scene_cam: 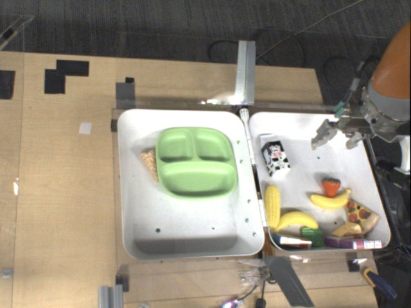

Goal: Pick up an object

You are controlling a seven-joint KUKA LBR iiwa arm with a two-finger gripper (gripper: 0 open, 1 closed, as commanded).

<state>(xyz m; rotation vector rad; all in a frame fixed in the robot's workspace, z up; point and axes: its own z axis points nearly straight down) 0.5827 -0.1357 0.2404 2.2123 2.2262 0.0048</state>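
My gripper (336,138) hangs open over the upper right of the right bin (302,130), with nothing between its fingers (319,137). Below and left of it a small black-and-white cow-print carton (275,158) lies on the bin floor. Further down sit a small red-orange fruit (331,187), a yellow banana (329,201), an ear of corn (273,205), a second yellow fruit (297,220), a pizza slice (361,216), a green piece (313,234) and a purple piece (347,242). All of these lie apart from the gripper.
The left bin (148,230) holds a green divided plate (194,161) with a tan waffle-like piece (149,164) tucked at its left edge. A metal post (246,76) stands behind the divider between the bins. The arm's orange band (393,69) sits at the right.
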